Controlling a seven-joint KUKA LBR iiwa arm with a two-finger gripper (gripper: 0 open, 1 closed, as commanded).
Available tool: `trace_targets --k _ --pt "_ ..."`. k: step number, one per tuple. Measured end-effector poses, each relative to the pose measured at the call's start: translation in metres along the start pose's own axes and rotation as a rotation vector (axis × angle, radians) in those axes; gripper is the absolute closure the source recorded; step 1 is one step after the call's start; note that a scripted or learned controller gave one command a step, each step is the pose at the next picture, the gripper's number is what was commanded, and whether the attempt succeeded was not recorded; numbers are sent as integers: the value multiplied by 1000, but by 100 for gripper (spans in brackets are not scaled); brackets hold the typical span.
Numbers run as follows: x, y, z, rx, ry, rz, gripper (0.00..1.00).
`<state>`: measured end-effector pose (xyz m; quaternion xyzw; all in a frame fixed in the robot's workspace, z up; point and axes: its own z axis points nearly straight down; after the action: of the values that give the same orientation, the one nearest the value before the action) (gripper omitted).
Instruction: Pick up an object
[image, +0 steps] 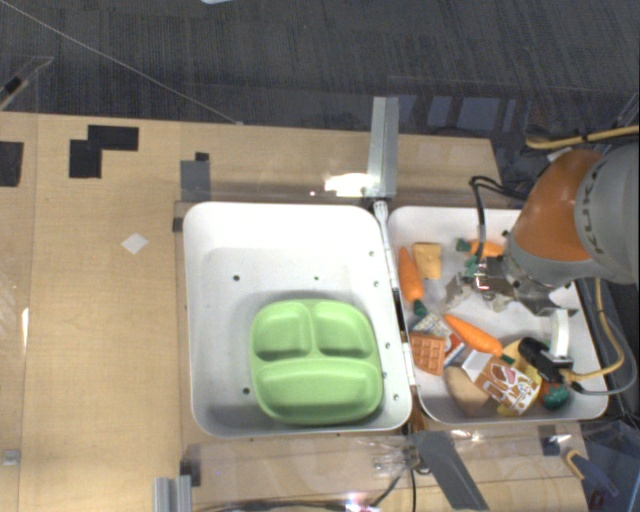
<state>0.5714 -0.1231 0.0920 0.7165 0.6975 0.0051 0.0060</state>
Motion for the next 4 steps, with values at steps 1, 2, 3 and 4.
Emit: trace_targets --k 1,2,3,4 --pt "2 3 -13 -8 2 -3 100" --pt "2 3 -13 -7 2 -3 0" --pt "0 -30 -1 -7 0 -78 0" --pt "11 -27 -2 -6 -5 -25 0"
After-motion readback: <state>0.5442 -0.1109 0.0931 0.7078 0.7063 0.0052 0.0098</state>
